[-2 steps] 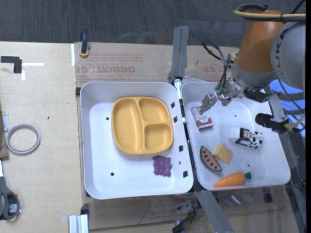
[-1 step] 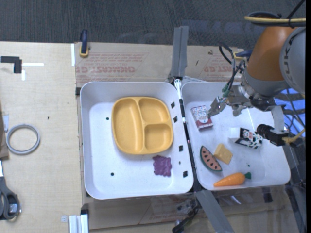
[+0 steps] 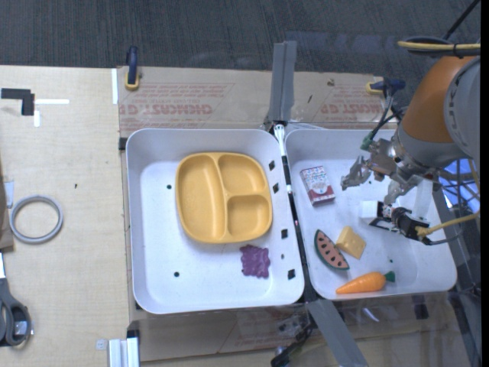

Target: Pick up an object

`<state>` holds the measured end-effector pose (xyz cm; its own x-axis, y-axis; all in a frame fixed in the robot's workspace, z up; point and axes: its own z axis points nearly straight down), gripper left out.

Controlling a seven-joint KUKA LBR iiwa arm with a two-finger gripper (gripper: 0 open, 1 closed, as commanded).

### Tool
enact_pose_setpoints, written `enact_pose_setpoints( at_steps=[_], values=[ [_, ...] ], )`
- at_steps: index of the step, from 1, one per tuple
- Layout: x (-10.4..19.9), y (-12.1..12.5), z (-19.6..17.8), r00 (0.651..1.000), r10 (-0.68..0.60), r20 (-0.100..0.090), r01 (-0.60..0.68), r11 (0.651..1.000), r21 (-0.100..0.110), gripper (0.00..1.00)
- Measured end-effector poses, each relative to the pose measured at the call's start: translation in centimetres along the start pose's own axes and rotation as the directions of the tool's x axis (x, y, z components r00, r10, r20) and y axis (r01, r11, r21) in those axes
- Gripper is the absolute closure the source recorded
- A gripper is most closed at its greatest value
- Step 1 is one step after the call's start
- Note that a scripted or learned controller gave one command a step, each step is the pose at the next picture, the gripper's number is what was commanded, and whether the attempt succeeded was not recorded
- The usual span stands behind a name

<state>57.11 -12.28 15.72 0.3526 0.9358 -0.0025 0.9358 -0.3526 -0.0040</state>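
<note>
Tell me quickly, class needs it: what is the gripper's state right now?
Gripper: above the right bin, with nothing seen between its fingers; open or closed cannot be told.

Bright even overhead light, soft shadows, sharp focus, no glare.

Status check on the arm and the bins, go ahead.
Gripper over right bin, nothing seen held. Carton, watermelon slice, cheese, carrot loose below. Left bin: yellow tray, grapes.
</note>
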Motion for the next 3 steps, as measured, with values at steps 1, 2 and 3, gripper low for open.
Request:
enact_pose_setpoints(
  at_steps=[1,2,3],
  values=[
    [1.7,-2.7,6.7,0.975,0.221,-0.001,-0.221,0.975,0.001,0.0],
    [-6.3,-7.8,4.4,0.795,0.606,0.0,-0.606,0.795,0.003,0.0],
    [-3.1,-8.7,6.3,0.901,0.433,-0.006,-0.433,0.901,-0.007,0.0]
  ],
)
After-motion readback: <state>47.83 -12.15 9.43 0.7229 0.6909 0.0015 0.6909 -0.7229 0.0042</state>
